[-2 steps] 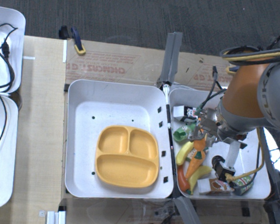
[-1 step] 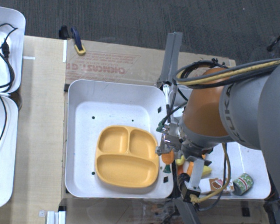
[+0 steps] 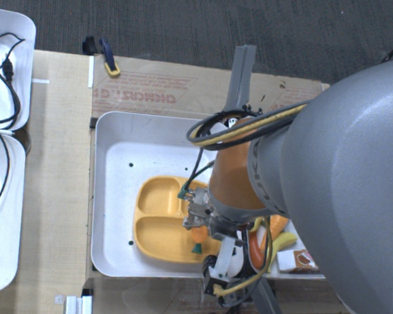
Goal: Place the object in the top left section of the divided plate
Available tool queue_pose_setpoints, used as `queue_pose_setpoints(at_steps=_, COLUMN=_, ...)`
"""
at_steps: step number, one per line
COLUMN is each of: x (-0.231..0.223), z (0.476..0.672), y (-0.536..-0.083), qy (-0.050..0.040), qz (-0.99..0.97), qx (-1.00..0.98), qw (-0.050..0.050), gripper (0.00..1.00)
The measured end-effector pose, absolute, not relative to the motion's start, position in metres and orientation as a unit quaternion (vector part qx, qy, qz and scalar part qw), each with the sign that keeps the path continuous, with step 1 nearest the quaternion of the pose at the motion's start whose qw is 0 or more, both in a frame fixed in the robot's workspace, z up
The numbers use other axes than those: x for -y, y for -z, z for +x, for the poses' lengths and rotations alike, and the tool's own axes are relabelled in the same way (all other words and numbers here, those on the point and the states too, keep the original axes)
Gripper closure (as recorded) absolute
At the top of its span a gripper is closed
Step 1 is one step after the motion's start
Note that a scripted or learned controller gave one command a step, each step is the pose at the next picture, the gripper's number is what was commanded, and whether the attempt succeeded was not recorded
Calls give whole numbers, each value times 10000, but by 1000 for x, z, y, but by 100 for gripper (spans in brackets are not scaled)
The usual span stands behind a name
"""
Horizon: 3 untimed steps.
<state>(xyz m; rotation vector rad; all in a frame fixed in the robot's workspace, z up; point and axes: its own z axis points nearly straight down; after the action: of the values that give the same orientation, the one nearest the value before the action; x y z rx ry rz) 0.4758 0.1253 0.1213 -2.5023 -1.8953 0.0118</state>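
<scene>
Pincer (image 3: 197, 223) low over yellow plastic divided plate (image 3: 158, 219); can't tell its state, arm hides it.
Plate sits in white shallow bin (image 3: 114, 200), w/ a small orange-and-green object (image 3: 196, 246) just by pincer, at plate's lower right part.

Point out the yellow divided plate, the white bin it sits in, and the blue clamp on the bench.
yellow divided plate (image 3: 157, 199): camera view, floor of its upper left section.
white bin (image 3: 124, 160): camera view, bare floor left of the plate.
blue clamp (image 3: 107, 57): camera view, its handle.
</scene>
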Motion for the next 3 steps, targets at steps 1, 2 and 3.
queue_pose_setpoints(at_steps=1, x=-35, z=488, y=-191, qy=-20, qz=-8475, qx=5307, qw=-2, gripper=100)
queue_pose_setpoints(at_steps=2, x=-97, z=477, y=-190, qy=-28, qz=-7715, qx=6362, qw=9, gripper=100)
queue_pose_setpoints(at_steps=3, x=-129, z=483, y=-214, qy=-23, qz=-7420, qx=6703, qw=4, gripper=100)
